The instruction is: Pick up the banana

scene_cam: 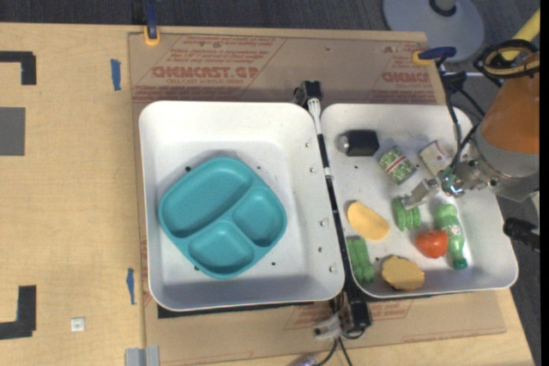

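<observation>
I am seeing the pincer [426, 191] hovering right of centre in the right bin [497, 270], fingers apart, gripping nothing; banana [368, 220] lying lower left of it.

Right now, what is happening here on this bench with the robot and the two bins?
A grey arm with an orange band reaches in from the right, and its claw hangs over the right bin, among small toy foods. The banana, the yellow piece near the bin's middle, lies to the left of the claw and apart from it, so it is not picked up yet. A green bottle and a red piece lie just below the claw. The left bin holds a teal divided plate.
</observation>
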`<state>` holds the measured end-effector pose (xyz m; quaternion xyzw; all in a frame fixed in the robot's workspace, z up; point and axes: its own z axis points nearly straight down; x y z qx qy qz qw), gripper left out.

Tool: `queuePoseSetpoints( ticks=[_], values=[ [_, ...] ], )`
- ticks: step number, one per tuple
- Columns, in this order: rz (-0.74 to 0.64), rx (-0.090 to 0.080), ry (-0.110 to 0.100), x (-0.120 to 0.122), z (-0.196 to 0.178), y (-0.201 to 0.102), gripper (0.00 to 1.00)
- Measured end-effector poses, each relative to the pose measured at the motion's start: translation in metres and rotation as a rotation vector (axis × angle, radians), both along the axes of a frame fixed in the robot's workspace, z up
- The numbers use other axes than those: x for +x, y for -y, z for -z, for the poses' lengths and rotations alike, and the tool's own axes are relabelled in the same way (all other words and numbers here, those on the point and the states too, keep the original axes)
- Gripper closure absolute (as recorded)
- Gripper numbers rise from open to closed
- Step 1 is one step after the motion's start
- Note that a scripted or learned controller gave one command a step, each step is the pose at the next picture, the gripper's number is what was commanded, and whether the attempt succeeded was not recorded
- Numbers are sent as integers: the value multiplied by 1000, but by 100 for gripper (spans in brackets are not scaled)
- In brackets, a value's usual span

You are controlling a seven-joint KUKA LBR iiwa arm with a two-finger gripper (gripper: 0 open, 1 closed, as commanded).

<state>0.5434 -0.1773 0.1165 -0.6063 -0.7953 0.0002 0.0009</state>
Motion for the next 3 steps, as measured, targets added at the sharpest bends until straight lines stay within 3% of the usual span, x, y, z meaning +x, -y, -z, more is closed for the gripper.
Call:
queuePoseSetpoints(
  ticks=[1, 2, 3],
  values=[
    [-471, -4, 8, -43, 30, -31, 0],
    [-701, -3, 6, -12, -105, -11, 0],
    [-887, -3, 7, -38, 22, -53, 0]
  ],
)
